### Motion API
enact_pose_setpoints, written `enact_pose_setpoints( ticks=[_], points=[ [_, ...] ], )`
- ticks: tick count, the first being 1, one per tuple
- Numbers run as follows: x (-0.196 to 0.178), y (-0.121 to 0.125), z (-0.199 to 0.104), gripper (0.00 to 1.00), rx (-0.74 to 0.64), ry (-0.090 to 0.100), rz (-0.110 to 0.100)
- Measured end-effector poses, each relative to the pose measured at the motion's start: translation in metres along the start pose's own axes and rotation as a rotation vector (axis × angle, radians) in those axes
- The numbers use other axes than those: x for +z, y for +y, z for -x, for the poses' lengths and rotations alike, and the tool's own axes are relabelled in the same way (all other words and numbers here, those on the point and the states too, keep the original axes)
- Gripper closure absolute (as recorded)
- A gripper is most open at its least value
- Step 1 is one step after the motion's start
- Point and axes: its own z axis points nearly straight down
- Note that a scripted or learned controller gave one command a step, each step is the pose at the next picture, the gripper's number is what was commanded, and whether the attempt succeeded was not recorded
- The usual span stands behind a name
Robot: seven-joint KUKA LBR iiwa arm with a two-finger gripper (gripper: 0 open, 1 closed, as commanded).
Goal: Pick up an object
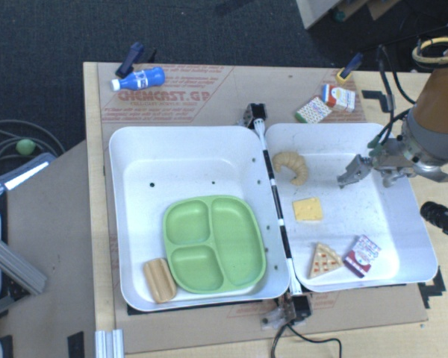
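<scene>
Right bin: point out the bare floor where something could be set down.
The right bin has bare floor between the cheese slice and its right wall, below the pincer. The near edge is crowded: waffle wedge beside a small packet. The croissant takes the far left corner.

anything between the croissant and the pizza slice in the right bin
Yes: in the camera view the yellow cheese square lies between the croissant and the pizza slice.

Faint red "CHEMCAST GP" print on bench board (pixel 181 88)
</scene>
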Motion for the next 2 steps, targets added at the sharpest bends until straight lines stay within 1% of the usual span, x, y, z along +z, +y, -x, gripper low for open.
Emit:
enact_pose_setpoints(
  ticks=[1,2],
  points=[
    [0.056,0.002,-0.05,0.0,-0.001,0.001,-0.002],
    [0.118,0.016,-0.046,0.0,0.001,0.0,-0.003]
  ],
)
